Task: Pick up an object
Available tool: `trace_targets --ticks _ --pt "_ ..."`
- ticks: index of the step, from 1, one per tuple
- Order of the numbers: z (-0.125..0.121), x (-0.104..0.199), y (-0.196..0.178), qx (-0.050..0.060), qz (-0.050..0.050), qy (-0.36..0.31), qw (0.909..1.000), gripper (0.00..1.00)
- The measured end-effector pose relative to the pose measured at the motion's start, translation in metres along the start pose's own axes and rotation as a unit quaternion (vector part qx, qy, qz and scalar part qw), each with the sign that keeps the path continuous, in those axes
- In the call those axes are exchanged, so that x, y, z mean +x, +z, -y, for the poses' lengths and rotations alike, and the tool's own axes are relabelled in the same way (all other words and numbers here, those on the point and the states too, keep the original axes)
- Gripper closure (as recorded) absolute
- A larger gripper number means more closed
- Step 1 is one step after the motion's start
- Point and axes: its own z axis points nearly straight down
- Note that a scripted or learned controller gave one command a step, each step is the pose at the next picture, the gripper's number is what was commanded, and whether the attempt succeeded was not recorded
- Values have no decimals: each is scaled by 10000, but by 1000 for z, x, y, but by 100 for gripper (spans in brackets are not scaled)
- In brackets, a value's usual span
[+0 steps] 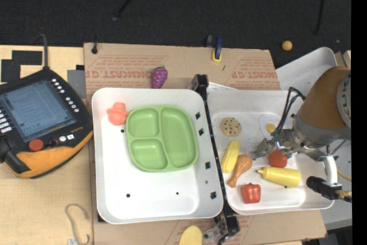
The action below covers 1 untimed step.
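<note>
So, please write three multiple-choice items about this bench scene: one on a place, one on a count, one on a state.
1. Where does the green divided plate lie?
A. In the left bin
B. In the right bin
C. On the cardboard behind the bins

2. How many compartments does the green divided plate have?
A. Two
B. Three
C. Five

3. How does the purple grape bunch stand toward the bins?
A. It lies inside the left bin
B. It lies outside both bins, on the cardboard
C. It lies on the green divided plate

Answers:
1 A, the plate rests on the white floor of the left bin, beside the pink toy.
2 B, two sections lie along the top and one below.
3 B, the grapes sit behind the left bin's rear rim.
</note>
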Motion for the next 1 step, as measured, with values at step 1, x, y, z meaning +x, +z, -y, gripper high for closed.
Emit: trace_targets --ticks 1 --pt "0 -2 -13 -10 1 23 10000 100"
